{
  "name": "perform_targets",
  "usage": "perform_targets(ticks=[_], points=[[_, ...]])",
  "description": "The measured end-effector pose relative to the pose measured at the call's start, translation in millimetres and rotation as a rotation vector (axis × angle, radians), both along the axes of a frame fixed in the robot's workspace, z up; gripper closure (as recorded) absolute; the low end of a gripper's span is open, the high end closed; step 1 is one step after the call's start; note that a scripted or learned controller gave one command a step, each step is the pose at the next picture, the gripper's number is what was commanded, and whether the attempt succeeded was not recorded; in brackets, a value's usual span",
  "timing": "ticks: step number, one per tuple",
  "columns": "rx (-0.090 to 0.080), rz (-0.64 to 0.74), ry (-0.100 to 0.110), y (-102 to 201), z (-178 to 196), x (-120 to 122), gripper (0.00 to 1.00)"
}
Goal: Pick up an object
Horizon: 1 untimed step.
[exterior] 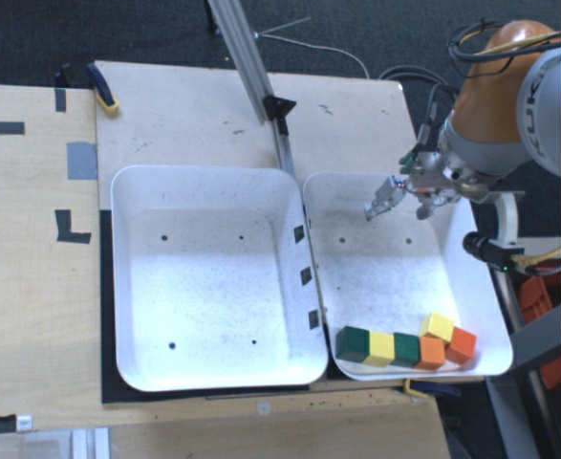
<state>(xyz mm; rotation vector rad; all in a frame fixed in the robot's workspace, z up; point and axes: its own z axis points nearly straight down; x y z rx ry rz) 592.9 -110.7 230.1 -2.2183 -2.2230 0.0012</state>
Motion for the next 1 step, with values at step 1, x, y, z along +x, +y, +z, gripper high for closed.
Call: perform_targets(ticks=[1], points=[[0.001, 0.002, 0.0, 0.8, 9.9, 0.3, 1.0]])
